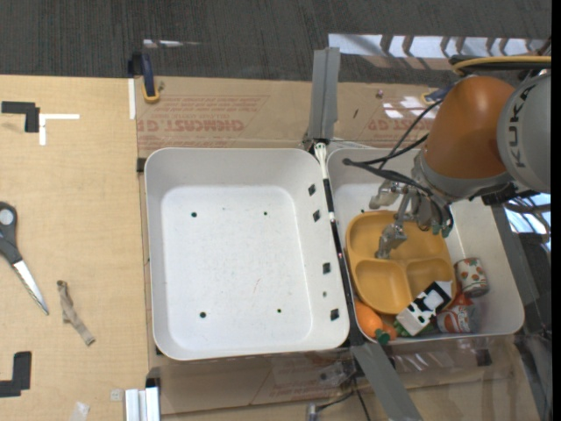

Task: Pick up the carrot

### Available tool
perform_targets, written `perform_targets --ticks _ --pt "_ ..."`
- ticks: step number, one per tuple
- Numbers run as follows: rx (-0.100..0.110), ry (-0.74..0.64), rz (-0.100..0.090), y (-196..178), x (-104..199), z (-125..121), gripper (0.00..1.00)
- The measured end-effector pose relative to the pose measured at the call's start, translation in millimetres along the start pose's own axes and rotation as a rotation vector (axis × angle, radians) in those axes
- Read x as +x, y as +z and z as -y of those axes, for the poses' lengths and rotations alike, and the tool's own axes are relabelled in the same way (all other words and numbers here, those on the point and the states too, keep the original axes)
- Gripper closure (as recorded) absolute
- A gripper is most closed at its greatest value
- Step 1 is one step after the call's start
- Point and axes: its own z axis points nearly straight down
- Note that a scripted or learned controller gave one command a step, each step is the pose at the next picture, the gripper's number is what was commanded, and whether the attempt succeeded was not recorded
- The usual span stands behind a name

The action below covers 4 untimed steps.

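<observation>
The carrot [369, 320] is orange with a green tip. It lies in the front left corner of the right bin [496, 235], partly under the rim of a yellow divided plate [390, 281]. My gripper [414, 230] hangs over the plate's far compartment, well behind the carrot. It is open, with nothing between its fingers [389, 239]. The orange wrist band [469, 130] sits above it.
A black-and-white patterned box [422, 307] leans on the plate's front edge beside the carrot. Two small cans [471, 275] [456, 319] stand at the bin's front right. The left bin [232, 251] adjoins. Scissors [16, 261] lie on the bench at far left.
</observation>
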Motion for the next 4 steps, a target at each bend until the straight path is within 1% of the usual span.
perform_targets --ticks 1,2,3,4 --pt "0.003 0.069 -0.004 0.7 -0.5 0.7 0.0" --pt "0.004 0.098 -0.004 0.9 -0.1 0.1 0.0" --pt "0.005 0.184 -0.005 1.4 1.0 1.0 0.0" --pt "0.008 0.498 -0.018 4.9 -8.4 -6.2 0.0"
